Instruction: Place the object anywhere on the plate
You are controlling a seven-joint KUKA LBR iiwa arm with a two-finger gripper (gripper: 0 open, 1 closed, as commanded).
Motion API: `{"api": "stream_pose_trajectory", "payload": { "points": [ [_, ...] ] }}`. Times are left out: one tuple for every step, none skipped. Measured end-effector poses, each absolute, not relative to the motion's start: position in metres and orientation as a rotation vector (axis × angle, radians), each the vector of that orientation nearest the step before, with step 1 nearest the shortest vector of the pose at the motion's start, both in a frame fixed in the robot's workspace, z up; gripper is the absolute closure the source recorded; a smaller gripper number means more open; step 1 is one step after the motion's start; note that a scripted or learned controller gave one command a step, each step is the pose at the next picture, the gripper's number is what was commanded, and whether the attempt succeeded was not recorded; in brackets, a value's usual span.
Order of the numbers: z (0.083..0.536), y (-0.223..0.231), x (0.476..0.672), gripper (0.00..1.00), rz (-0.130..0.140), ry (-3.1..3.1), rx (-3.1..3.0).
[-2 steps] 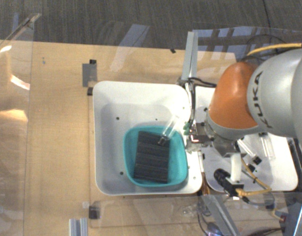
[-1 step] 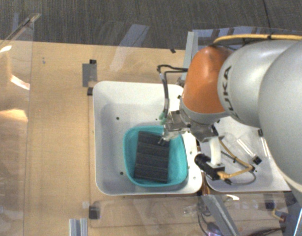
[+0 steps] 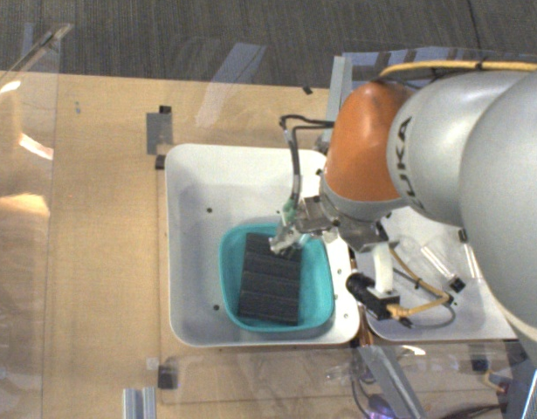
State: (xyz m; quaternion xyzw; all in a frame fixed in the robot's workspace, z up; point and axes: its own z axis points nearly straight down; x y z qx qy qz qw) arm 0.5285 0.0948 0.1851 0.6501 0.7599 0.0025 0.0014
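Grey arm (image 3: 460,147) — letters "UKA" readable beside its orange band.

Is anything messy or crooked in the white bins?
Nothing looks spilled or broken. The dark ridged block lies flat on the teal plate in the left bin, tilted a little from the plate's edges. The gripper is at the block's top end.

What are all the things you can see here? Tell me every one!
Plate: one, teal, in the left bin, toward its front right.
Ridged block: one, dark grey, lying on the plate.
Bins: two, white, side by side on the bench.
Bench: one, light wood.
Cables: a few, black and yellow, over the right bin.
Arm: one, grey with an orange band, reaching in from the right.
Gripper: one, at the block's top end.
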Motion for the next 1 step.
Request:
{"api": "stream_pose_trajectory", "payload": {
  "points": [
    [0.3967,0.0452,0.5008,0.00,0.015,2.310,2.116]
  ]
}}
